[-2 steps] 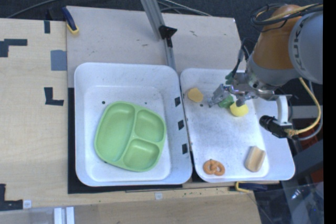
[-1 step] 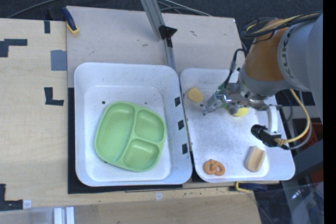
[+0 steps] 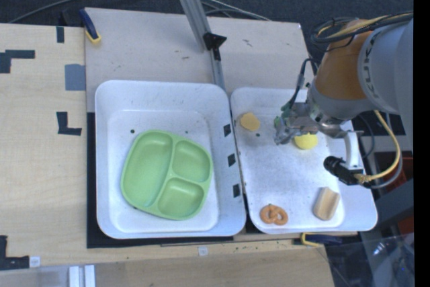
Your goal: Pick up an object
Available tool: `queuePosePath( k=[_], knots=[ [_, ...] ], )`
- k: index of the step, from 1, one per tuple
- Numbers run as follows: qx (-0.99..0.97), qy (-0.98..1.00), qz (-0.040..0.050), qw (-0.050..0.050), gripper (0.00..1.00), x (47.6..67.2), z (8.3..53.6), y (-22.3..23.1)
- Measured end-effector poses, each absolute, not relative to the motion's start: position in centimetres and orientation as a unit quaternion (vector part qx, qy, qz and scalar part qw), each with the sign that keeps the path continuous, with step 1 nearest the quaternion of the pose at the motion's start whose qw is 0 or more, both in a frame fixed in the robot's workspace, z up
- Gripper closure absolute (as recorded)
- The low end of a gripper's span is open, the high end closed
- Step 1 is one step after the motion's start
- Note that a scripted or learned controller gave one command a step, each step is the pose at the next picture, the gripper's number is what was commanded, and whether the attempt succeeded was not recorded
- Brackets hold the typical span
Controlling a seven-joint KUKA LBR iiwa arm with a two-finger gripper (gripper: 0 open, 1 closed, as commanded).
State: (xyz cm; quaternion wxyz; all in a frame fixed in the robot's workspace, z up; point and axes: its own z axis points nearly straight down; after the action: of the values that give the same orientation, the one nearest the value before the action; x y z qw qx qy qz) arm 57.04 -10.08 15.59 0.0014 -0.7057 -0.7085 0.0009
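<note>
The worktop is carrying two white bins. In the right bin, the tool is hanging at about ten o'clock, touching a small yellow ball; its opening cannot be told. The ball is probably light, smooth and prone to rolling, so a grip across its middle seems best.

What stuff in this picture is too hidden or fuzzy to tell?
- Gripper, camera view: small and blurred, so open or shut is unclear.
- Yellow ball: partly covered by the gripper; touching or held, I cannot tell.
- Arm: cut off by the right edge.
- Orange pretzel-like thing: too small to identify.
</note>
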Motion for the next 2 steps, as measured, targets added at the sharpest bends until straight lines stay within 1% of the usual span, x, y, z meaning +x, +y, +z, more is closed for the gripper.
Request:
queuePosePath(
  k=[1, 2],
  knots=[
    [-0.706, -0.708, -0.0015, -0.002, 1.00, 56.9, 21.8, -9.6],
    [-0.707, -0.708, 0.0014, 0.001, 1.00, 56.9, 20.3, -9.6]
  ],
)
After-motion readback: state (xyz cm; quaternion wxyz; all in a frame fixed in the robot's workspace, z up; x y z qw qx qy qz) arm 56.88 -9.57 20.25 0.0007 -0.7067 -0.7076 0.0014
